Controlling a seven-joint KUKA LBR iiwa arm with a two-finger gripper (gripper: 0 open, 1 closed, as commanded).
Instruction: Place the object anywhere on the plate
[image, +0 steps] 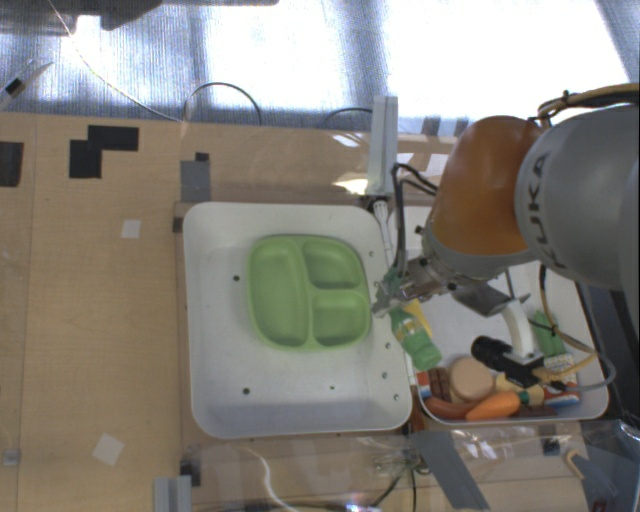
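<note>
A green divided plate (305, 292) lies in the left white bin (230, 390). My gripper (390, 293) hovers at the plate's right edge, over the wall between the two bins. A green bottle with a yellow label (415, 337) hangs from it, its upper end between the fingers and its lower end slanting down-right over the right bin. The gripper is shut on the bottle's top. The bottle is beside the plate, not over its compartments.
The right bin (590, 405) holds several small items at its front: an orange carrot (495, 406), a tan round piece (470, 379) and a red-brown piece (440, 385). The arm's bulky grey and orange body (500, 200) covers most of that bin.
</note>
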